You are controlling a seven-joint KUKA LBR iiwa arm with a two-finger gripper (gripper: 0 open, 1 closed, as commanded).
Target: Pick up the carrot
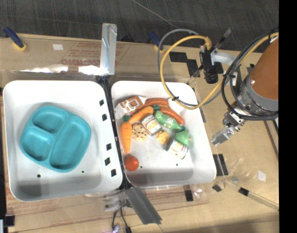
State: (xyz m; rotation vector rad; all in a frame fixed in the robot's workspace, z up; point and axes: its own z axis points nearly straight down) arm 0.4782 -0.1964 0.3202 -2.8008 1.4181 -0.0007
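Camera view: my pincer point(228, 129) hangs over the bench just right of the right bin point(202, 149); I cannot tell how it is set. Carrot point(126, 136) lies well apart, upright along that bin's left wall, above a tomato point(131, 162). Package labels unreadable.

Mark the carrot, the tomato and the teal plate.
carrot point(126, 136): camera view, middle of its orange body.
tomato point(131, 163): camera view, centre of the red fruit.
teal plate point(55, 139): camera view, ridge between its compartments.
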